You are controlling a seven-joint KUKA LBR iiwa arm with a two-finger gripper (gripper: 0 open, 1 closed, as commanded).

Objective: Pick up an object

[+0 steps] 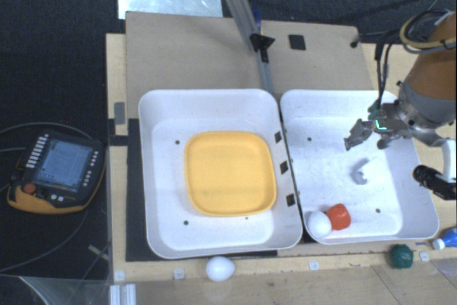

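- The gripper (368,135) hangs over the right bin (314,111), its two dark fingers spread apart with nothing between them, so no grasp has been made.
- Just below it on the bin floor lies a small grey curved piece (360,173) (too small to name more exactly); it is the nearest candidate and sits apart from the fingers.
- Further below and a little left, in the bin's near corner, an orange cup-like object (339,216) rests touching a white ball (318,224); the pair is crowded against the wall, which I judge makes them harder to close on.
- Well to the gripper's left, the left bin (161,153) holds a yellow square plate (230,172), lying flat in the middle.
- Outside the bins, far below-left of the gripper, a white egg-shaped object (220,268) lies on the bench; a dark green ball (400,256) sits below it.
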